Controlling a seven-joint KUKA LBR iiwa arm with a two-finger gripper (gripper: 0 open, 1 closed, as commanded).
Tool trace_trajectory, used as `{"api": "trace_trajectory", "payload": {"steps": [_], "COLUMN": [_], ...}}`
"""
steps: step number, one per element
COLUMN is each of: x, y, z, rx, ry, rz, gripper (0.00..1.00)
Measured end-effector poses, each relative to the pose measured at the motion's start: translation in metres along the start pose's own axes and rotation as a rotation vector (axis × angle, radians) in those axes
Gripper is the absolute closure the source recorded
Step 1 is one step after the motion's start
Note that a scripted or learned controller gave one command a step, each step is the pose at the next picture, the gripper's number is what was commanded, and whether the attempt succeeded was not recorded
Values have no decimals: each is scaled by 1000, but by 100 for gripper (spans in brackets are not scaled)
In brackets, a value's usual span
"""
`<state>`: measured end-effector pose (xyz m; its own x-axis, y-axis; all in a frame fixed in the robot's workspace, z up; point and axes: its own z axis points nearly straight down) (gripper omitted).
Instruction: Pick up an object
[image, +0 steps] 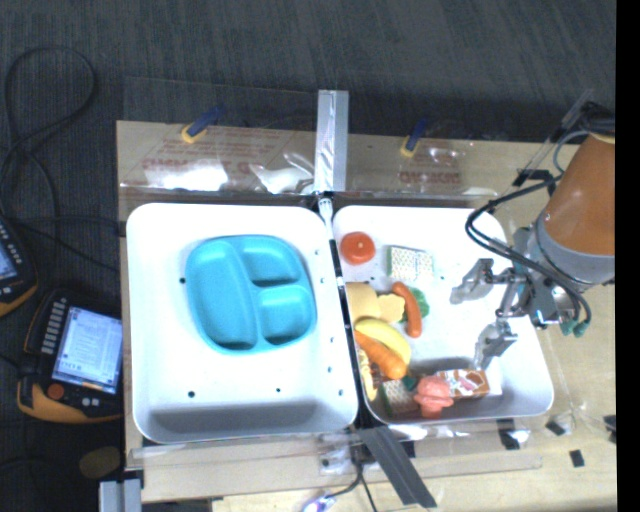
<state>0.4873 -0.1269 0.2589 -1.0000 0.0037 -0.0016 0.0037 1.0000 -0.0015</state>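
- Spread wide, the gripper (483, 312) hung over the right bin (520, 385), its two fingers well apart with nothing between them; judging by that, it was set for a descent rather than carrying anything.
- Toys lay heaped against the bin's left wall, at nine o'clock from the gripper: a banana (385, 340), a carrot (410, 308), a tomato (357, 246) up at eleven.
- Nearest was a red-and-white packet (462, 383), at about seven o'clock, just below the lower finger, probably the easiest pick.
- Left bin (150, 390) held a blue divided tray (250, 290), well apart from the arm.
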Motion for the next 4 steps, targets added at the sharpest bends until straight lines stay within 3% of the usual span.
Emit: {"api": "trace_trajectory", "payload": {"steps": [1, 2, 3, 4], "x": [-117, -110, -129, -121], "y": [25, 26, 27, 18], "z": [57, 164, 169, 169], "rx": [-1, 0, -1, -1], "ry": [0, -2, -9, -13], "rz": [52, 249, 655, 453], "gripper": [0, 0, 0, 0]}}
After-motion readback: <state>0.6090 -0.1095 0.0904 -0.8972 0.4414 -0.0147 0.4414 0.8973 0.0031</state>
